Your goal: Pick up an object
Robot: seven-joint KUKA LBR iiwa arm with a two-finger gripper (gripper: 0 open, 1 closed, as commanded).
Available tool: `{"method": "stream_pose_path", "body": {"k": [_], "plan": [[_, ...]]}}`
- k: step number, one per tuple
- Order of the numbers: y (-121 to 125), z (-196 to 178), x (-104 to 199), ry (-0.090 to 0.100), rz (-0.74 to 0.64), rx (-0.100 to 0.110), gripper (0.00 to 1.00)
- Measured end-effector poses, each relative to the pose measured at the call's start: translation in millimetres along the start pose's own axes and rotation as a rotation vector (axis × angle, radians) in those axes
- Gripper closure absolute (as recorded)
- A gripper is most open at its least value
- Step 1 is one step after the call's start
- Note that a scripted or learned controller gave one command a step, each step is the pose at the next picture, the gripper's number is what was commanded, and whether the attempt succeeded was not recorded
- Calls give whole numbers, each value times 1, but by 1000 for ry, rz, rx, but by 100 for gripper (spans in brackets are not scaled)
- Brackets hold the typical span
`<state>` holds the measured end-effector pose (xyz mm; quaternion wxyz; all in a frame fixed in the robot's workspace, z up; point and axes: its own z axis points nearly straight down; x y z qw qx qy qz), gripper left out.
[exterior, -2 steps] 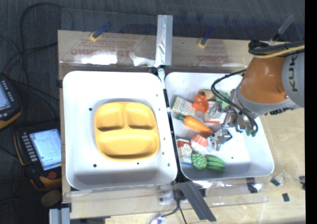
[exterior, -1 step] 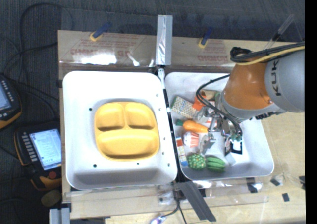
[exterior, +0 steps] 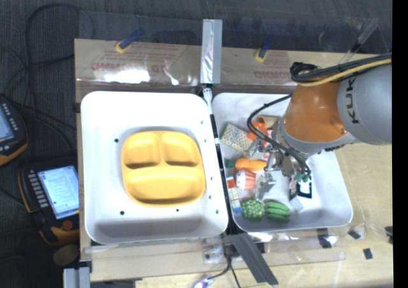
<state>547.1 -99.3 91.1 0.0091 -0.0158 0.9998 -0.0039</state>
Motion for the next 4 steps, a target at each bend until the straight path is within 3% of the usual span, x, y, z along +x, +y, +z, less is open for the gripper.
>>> {"method": "stream_pose_path", "body": {"k": [1, 2, 3, 4], "plan": [[5, 0, 17, -1, 323, -5, 0], [4, 1, 1, 9, 279, -2, 0], [3, 0, 8, -1, 320, -3, 0], [6, 0, 10, 2, 464, -7, 0]]}}
